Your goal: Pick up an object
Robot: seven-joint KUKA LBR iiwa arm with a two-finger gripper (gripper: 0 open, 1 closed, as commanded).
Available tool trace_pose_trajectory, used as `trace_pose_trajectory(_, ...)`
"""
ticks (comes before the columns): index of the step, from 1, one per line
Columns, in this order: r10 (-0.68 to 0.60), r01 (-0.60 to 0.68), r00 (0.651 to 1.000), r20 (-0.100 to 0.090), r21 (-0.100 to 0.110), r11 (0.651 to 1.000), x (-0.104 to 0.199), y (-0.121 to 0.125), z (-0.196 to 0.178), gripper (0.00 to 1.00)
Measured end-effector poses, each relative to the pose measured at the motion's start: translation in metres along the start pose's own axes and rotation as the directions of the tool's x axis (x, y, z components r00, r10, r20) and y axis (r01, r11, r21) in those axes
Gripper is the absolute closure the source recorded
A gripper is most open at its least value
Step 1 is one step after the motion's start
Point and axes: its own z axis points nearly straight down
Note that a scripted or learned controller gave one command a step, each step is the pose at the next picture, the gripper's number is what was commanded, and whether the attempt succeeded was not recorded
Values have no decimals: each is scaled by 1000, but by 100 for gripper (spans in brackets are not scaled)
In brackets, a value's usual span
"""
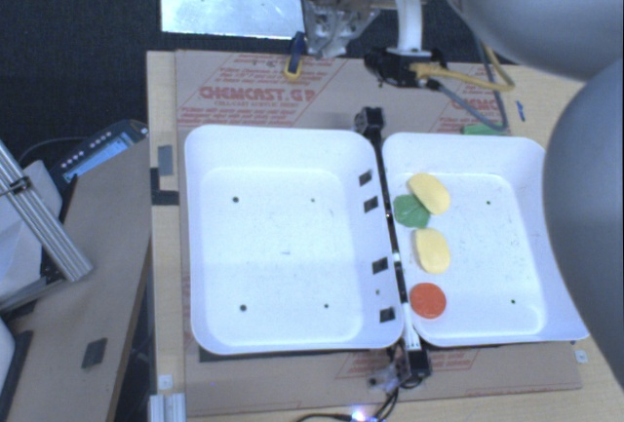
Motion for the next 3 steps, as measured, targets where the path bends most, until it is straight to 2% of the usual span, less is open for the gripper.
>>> trace_pose_trajectory(1, 27, -27, 1000, 9, -14, 1000, -187, -2, -92, 100)
trace_pose_trajectory(2, 7, -7, 1000, 2, 11, 1000, -140, -3, 131, 100)
trace_pose_trajectory(3, 13, -13, 1000, 5, -26, 1000, -179, -1, -53, 100)
